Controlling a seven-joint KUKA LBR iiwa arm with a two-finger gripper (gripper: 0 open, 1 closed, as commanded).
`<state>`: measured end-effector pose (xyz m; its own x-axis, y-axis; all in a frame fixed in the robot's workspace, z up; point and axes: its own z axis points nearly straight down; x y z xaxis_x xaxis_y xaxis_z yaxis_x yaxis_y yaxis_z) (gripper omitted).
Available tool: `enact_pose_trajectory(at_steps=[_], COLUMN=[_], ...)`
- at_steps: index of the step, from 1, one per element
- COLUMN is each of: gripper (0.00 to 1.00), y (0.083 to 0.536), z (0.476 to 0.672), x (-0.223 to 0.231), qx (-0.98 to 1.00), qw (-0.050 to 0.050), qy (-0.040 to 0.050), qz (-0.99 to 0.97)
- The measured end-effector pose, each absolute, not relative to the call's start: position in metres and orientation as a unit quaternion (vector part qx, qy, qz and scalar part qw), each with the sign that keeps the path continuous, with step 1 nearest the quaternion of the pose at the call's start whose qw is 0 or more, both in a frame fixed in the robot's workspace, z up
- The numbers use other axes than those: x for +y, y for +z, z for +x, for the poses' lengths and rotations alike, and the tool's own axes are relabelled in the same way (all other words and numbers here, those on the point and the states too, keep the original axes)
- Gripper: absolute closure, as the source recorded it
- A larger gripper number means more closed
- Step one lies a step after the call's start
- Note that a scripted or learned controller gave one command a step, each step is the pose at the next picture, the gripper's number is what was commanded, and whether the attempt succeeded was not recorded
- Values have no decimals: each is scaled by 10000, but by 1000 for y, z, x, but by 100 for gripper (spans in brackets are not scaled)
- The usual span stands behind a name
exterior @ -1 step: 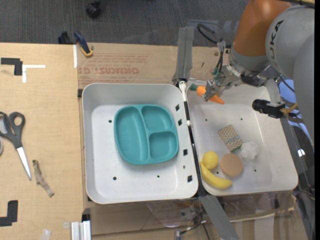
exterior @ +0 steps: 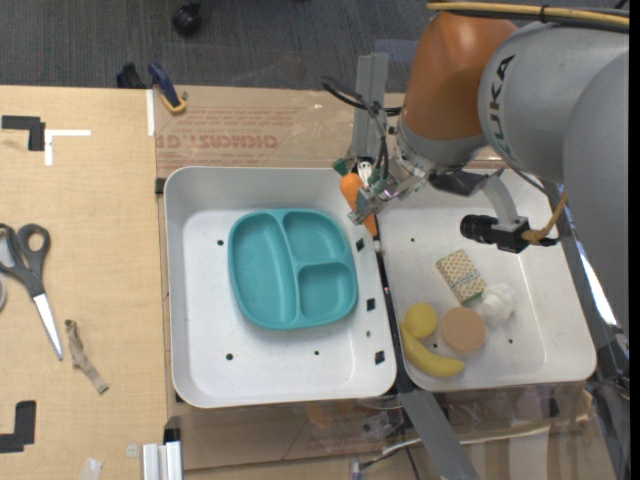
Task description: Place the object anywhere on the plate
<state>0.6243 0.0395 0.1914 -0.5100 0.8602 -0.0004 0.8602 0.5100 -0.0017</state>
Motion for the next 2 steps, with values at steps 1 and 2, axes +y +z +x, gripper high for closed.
enact_pose_trajectory(at_steps=[1,2], gripper=[100,0], y=[209,209], z=[598,598], x=[86,86], qx=[-9774,-9774], qw=[-9,-9], qy=[-2,-2], qz=[-2115,-2116])
